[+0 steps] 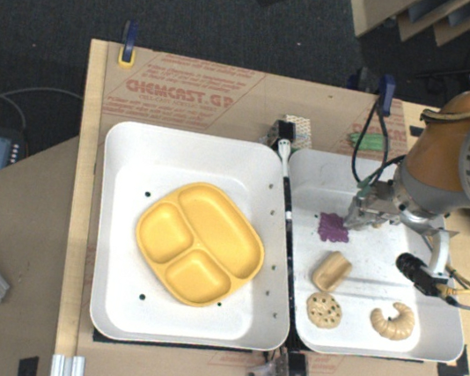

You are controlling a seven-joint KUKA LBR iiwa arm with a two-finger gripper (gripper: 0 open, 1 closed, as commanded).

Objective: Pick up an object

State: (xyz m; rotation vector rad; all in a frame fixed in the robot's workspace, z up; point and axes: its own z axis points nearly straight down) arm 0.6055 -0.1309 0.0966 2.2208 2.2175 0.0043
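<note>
My pincer (365, 209) hangs low in the upper part of the right bin (435, 350), and I cannot tell from this slanted view how it is set. Just at its seven o'clock, nearly under it, lies the purple piece (333, 228), small, flat and ragged-edged. I judge it light and probably soft, so it may slip or fold; I would take it across its narrow middle. Further toward six o'clock sit the tan roll (331, 270) and the cookie (323, 310), with the croissant (394, 321) at about five o'clock; all look like light, stiff toy food. Out at nine o'clock, the left bin (124, 155) holds the yellow divided plate (199, 244) on my worktop (81, 202).
</note>
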